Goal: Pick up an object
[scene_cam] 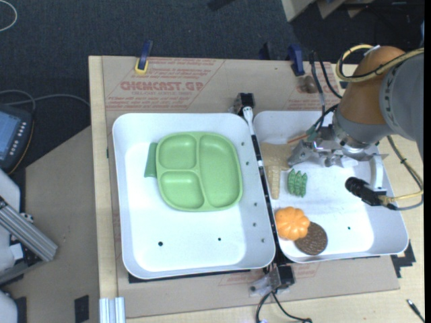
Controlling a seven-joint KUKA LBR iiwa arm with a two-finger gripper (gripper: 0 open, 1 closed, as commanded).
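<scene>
Camera view has the gripper [322, 152] hovering low in the right bin [384, 237], can't tell its state, probably lining up on the little green toy [297, 182] just below it, orange pumpkin [291, 223] sitting nearer the front.

Two bins side by side on bench [108, 180]. In left bin [135, 247]: divided plate [199, 170], toward back. In right bin [384, 237]: small ridged piece [297, 182] near left wall; before it, pumpkin [291, 223] touching round disc [313, 239]. Arm [377, 93] above back of right bin.
</scene>
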